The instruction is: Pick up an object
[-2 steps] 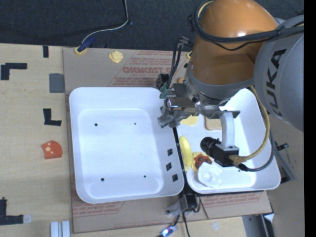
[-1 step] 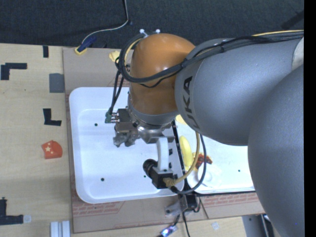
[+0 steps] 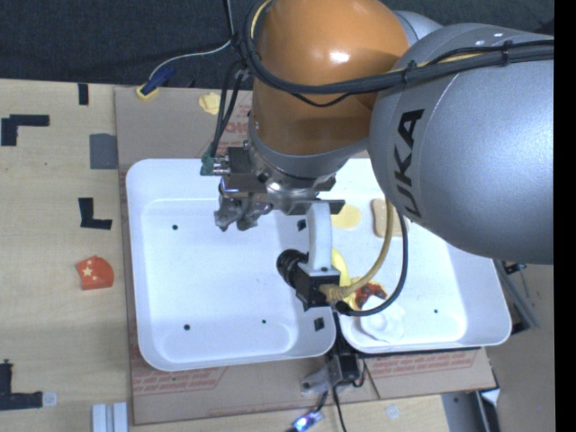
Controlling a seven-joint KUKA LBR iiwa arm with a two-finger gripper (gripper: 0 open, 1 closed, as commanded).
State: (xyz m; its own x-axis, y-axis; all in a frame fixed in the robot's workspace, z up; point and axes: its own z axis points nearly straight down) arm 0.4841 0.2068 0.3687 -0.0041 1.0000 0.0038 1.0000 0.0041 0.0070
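Now the hand (image 3: 238,212) hangs over the back part of the left bin (image 3: 198,286). I cannot tell if it is wide or narrow. Small yellow pieces (image 3: 347,214) lie in the right bin (image 3: 445,291), and a white lump (image 3: 382,325) lies near its front. A red thing (image 3: 94,273) sits on the tabletop (image 3: 45,241), left of both bins.
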